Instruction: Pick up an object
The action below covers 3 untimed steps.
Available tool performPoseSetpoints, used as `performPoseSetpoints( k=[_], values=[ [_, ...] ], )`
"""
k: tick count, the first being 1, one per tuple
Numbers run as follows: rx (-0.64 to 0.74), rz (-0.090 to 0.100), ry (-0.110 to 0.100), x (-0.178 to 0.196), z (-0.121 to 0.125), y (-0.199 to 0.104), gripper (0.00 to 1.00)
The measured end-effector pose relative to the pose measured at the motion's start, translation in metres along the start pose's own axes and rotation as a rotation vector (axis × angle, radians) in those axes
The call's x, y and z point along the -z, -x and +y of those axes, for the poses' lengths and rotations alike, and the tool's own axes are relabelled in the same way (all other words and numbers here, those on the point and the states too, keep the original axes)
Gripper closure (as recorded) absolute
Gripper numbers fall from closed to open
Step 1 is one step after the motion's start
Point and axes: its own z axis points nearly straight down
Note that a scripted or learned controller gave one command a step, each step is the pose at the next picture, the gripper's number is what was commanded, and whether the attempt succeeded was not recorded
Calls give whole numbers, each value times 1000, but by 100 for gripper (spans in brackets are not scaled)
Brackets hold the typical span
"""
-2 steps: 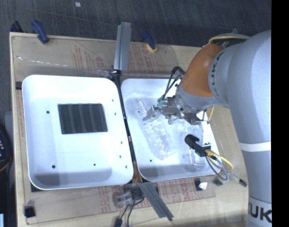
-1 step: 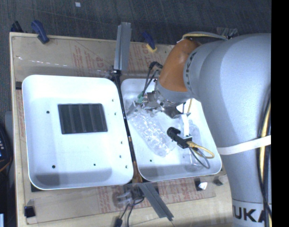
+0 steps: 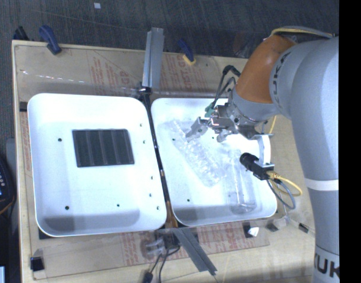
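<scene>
**Over the right bin, the gripper hangs above clear plastic**

Over the right bin, near its far wall, the gripper hangs at the end of the grey arm that reaches in from the right. Its two fingers look spread, one tip pointing toward the left bin and the other nearer the right bin's middle, and nothing shows between them, so I judge it is carrying nothing yet.

The things to pick are hard to read. A clear, ribbed plastic tray lies slantwise across the right bin's middle, and a clear bottle lies on its side toward the bin's near right corner. Both are see-through against white, so their edges are faint.

Measured from the gripper, the plastic tray sits just below and slightly toward the bin's near side; its far end seems to lie almost under the fingertips. The bottle is farther off, toward the bin's near right corner. Whether the fingertips touch the tray I cannot tell.

To do this step well, the descent probably needs to be straight and slow, with the fingers straddling a narrow edge or rib of the tray rather than its broad flat face, which would likely slip. Thin clear plastic may flex or skid along the bin floor, so closing gently seems wise.
</scene>
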Motion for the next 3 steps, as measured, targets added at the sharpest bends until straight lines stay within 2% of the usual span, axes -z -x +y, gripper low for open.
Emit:
performPoseSetpoints(
  k=[1,2,3],
  values=[
    [-26,0,-2,-76,28,11,0],
    [-76,1,1,-28,48,33,0],
    [-125,0,-4,-76,1,-5,0]
  ],
)
